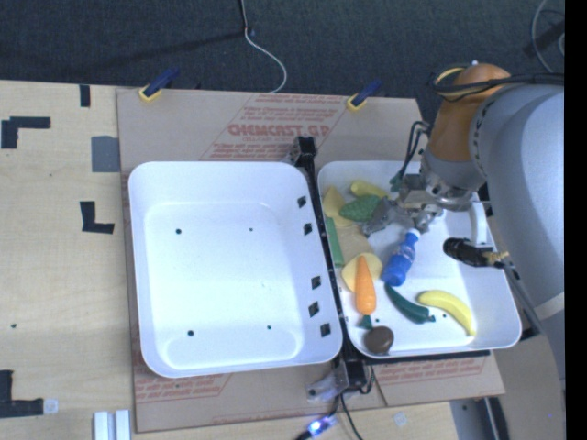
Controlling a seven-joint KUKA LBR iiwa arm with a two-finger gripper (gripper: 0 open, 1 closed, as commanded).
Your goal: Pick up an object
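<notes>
A cardboard-topped bench (266, 126) bears two white bins; the right bin (486, 333) holds the toys. The blue bottle (401, 258) lies slanted, cap up-right, just below the gripper (401, 216), beside an orange carrot (365, 284) and a green leafy piece (360, 208). The gripper's grip cannot be told; it seems empty.

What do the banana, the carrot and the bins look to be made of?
Banana and carrot: probably moulded plastic toys, with flat, uniform colour and smooth surfaces. Bins: likely thin rigid plastic, white and smooth, with rounded moulded corners and a faint sheen. Texture is too small to confirm.
</notes>
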